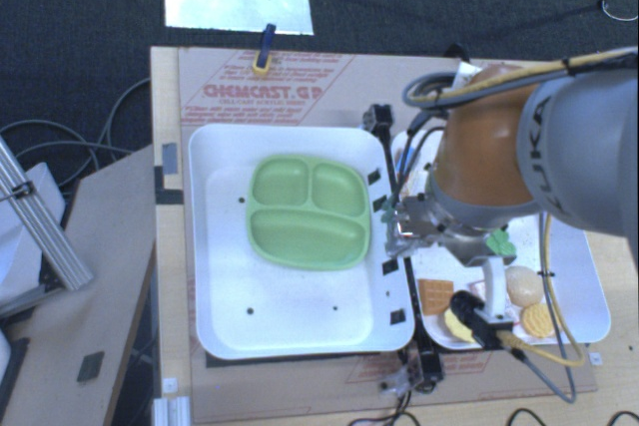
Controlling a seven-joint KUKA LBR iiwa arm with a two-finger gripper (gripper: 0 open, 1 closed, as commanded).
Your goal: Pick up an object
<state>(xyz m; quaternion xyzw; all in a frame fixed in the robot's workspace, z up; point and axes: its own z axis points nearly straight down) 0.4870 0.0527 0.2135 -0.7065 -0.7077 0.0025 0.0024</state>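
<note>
The grey and orange arm covers most of the right bin (pixel 595 314). My gripper (pixel 401 236) sits under the wrist, low over that bin's left rim next to the divider, and the arm hides much of it. In the right bin's front part lie a square orange waffle (pixel 436 295), a yellow piece (pixel 457 325), a cream egg-shaped object (pixel 522 286) and a round yellow cookie (pixel 538 319). A small green item (pixel 499 242) peeks out beside the wrist. I see nothing held by the gripper.
The left bin (pixel 225 314) holds a green divided plate (pixel 305 212) toward its back. A raised divider with black clips (pixel 391 264) separates the bins. Cardboard (pixel 265 93) lies behind them, and cables (pixel 559 354) trail at the front right.
</note>
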